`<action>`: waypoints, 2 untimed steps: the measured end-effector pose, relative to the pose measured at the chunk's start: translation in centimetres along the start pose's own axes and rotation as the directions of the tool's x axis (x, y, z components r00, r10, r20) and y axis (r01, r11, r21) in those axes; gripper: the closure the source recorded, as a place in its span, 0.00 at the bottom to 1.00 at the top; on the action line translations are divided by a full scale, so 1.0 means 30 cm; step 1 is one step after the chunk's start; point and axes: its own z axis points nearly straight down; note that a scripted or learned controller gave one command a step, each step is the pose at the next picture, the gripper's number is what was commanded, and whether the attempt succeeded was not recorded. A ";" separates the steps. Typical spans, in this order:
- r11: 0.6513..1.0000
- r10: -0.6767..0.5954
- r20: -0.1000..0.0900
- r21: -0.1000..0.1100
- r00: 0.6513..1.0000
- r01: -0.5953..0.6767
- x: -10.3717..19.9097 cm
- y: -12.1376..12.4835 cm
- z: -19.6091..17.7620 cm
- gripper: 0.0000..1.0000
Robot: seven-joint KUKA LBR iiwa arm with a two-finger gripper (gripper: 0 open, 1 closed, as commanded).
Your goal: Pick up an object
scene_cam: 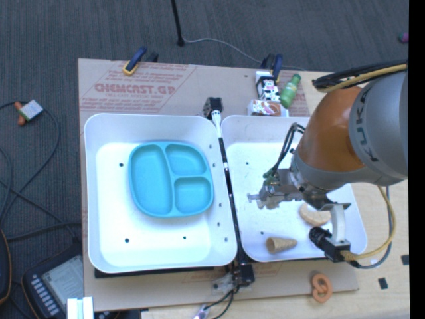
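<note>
My gripper (264,197) hangs over the middle of the right white bin (252,138), below the arm's orange band. Nothing shows between its tips. A tan cone-shaped object (281,244) lies near the bin's front wall, below and slightly right of the gripper. A pale tan curved piece (313,215) lies to the gripper's right, partly under the wrist. Much of the bin's right half is hidden by the arm.
A blue divided plate (171,179) lies in the left white bin (99,198). Behind the right bin stand a green bottle (289,90) and a small printed box (266,105). An orange ring-shaped item (321,286) sits on the board at the front right.
</note>
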 end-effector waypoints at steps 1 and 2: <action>1.000 -0.001 -0.001 0.000 1.000 0.001 0.001 0.000 0.000 0.00; 1.000 -0.001 -0.001 0.000 1.000 0.001 0.001 0.000 0.000 0.00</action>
